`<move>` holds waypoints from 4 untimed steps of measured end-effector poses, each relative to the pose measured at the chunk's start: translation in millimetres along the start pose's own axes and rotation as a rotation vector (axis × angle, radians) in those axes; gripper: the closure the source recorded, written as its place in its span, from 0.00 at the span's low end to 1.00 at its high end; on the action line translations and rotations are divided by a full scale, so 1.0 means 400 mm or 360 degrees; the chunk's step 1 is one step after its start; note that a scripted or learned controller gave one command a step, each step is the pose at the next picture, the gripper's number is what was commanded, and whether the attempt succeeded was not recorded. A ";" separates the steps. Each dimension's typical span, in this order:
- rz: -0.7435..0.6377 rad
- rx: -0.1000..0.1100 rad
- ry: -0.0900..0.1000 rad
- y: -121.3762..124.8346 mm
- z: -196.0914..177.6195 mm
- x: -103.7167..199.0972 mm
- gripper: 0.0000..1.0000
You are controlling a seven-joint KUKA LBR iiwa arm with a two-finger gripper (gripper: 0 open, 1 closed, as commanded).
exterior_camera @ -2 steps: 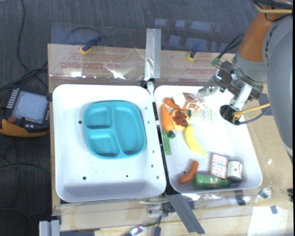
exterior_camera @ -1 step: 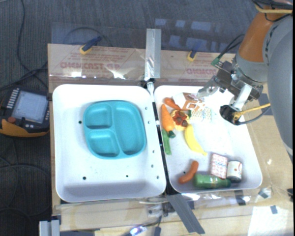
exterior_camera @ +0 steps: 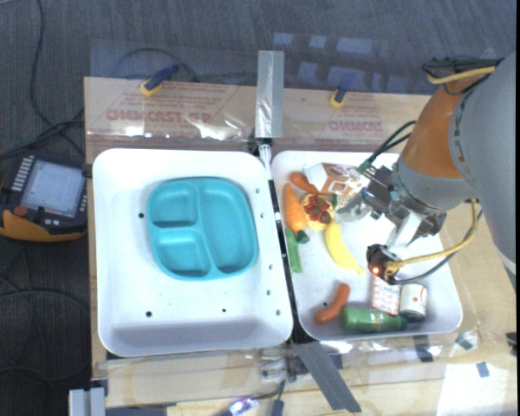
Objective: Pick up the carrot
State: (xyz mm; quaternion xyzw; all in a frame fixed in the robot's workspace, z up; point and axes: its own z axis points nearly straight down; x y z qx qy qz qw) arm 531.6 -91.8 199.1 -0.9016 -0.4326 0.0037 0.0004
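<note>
The grey arm (exterior_camera: 438,137) reaches in from the right and bends down over the right bin (exterior_camera: 310,280). Its gripper (exterior_camera: 369,192) hangs over the far middle of that bin, just beside a snack packet (exterior_camera: 334,181). I cannot tell if the gripper is open or closed. The carrot (exterior_camera: 295,209) lies by the bin's left wall, apart from the gripper. A banana (exterior_camera: 340,246) lies to the carrot's right. There is some bare floor nearer than the carrot.

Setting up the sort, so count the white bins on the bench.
2. The left bin holds a blue plate; the right bin, beside it, holds the carrot. None seems hidden.
</note>
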 end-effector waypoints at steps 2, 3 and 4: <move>0.0220 0.0004 0.0003 0.024 0.041 -0.141 0.00; 0.0428 -0.0001 0.0001 0.081 -0.089 -0.190 0.00; 0.0343 -0.0033 0.0020 0.004 0.242 -0.146 0.00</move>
